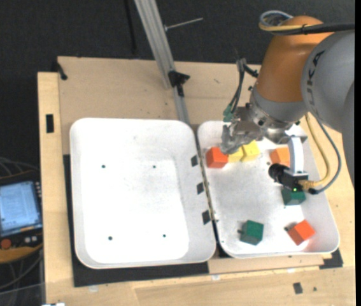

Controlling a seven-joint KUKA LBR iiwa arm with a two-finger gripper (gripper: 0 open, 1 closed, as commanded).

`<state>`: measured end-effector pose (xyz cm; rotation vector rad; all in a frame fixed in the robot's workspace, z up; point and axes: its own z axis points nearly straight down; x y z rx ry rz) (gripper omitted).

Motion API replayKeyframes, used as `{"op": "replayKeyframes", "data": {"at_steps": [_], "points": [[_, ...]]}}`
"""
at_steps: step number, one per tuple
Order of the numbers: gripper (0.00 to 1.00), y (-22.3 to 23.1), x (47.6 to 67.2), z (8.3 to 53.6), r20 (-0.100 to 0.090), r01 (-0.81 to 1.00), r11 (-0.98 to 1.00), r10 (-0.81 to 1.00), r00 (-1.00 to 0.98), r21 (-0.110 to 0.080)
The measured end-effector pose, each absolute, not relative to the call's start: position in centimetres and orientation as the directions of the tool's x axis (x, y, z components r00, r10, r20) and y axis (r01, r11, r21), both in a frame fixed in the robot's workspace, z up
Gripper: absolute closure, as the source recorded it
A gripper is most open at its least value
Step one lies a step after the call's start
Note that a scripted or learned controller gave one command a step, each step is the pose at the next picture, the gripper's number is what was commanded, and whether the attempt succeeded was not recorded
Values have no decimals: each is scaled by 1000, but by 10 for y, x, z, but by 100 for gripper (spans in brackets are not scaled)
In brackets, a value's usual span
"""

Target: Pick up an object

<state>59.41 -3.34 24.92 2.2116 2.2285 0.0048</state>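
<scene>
Near edge of right bin (333, 240): green block (251, 232), orange block (300, 232). Further in: dark green block (293, 196), partly behind cabling. Far end: orange cube (216, 157), yellow block (250, 151), gripper (234, 141) low just beside both, apparently touching neither. Cannot tell gripper state. Left bin (78, 190) alongside on bench (49, 107).

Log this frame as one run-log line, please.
arm: over right bin | tool: low at far end, beside orange block and yellow block | grasp: none seen | left bin: untouched
</scene>
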Motion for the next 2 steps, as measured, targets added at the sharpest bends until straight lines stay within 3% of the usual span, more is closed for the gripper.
{"op": "replayKeyframes", "data": {"at_steps": [2], "points": [[100,69,593,245,2,1000,8,1000,-8,2]]}}
